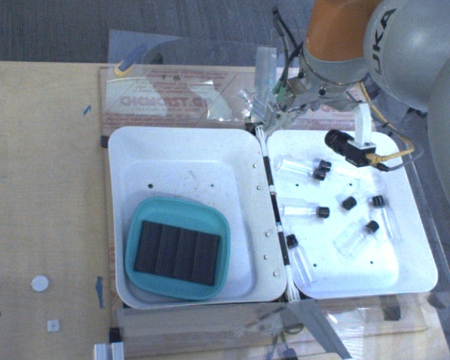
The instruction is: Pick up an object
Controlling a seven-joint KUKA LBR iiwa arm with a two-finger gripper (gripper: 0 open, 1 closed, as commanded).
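**While gripper hangs at far rim, vials lie loose in right bin**

Where the tan bench (pixel 37 201) runs nearest the camera, a small white disc (pixel 40 283) lies flat on it, well apart from both bins.

The left bin (pixel 180 163) is white, shallow and smooth, with rounded corners. In its near half sits a teal tray (pixel 137 227), a rounded-square piece of plastic turned slightly askew. The tray carries a black ribbed insert (pixel 176 252), matte, with parallel grooves.

The right bin (pixel 382 268) has the same white shell. The task things are here: clear tubular vials with black caps, all lying on their sides.
- The nearest vial (pixel 298 261) lies along the bin's left wall.
- A short vial (pixel 351 240) lies toward the bin's middle, tilted, cap to the far right.
- The middle vial (pixel 300 211) lies crosswise, with its cap on the right.
- Two loose caps (pixel 349 202), small black round pieces, sit apart beyond the short vial.
- The far vial (pixel 300 168) also lies crosswise with its cap on the right.

Past the bins lies a crinkled clear plastic bag (pixel 161 100) with red print.

The gripper (pixel 264 115) hangs over the far rim where the bins meet, touching no vial. Whether the claw is apart or together cannot be told. Above it are the orange band (pixel 337 21) and the grey arm (pixel 412 43).
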